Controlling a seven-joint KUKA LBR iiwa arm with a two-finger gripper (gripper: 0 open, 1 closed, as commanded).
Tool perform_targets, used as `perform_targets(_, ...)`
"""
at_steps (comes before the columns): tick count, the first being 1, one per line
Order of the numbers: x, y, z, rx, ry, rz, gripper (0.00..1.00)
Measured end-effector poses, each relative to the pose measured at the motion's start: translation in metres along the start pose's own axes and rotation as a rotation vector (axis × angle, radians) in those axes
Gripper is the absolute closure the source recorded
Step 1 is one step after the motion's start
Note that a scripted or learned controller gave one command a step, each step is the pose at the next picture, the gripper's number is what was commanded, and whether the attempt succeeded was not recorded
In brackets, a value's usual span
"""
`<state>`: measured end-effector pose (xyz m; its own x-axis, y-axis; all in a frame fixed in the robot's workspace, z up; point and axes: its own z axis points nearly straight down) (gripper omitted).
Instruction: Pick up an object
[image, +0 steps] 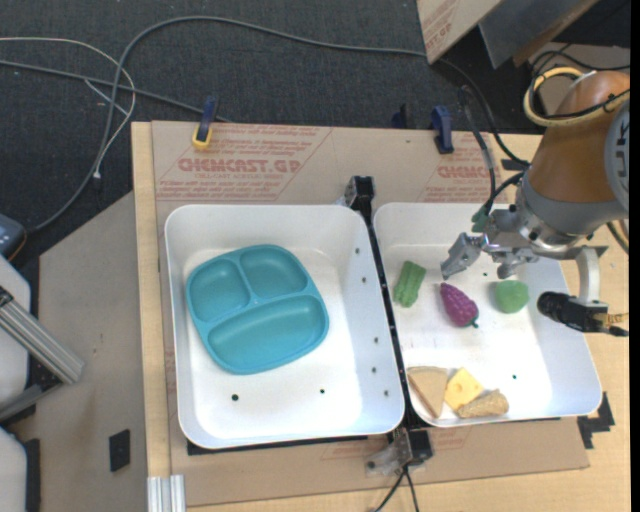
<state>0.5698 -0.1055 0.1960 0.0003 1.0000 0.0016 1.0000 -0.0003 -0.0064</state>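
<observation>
Right bin (560, 400): green pickle (408, 284), purple grapes (459, 304), green ball (511, 296) mid-bin; bread (428, 388), cheese (462, 388) at front edge.

Well to the claw's (487, 256) left, in the far bin (270, 320), lies a teal divided plate (258, 307) with three compartments, flat on the white floor and apart from every wall. Both bins rest on a brown cardboard sheet (300, 160) printed with red lettering that covers the tabletop — two blue clamps (207, 120) pin its top edge, one far left of the claw and one (442, 130) just above it. Beyond the cardboard, up and to the claw's left, white cables (110, 70) loop over dark carpet (60, 150) — a black clip (360, 190) sits where the two bins meet, left of the claw.
</observation>
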Motion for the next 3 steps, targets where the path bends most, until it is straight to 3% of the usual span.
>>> perform_targets(1, 0.0, 0.001, -0.002, -0.005, 0.0, -0.001, 0.0)
perform_targets(3, 0.002, -0.003, 0.11, 0.001, 0.001, 0.0, 0.0)
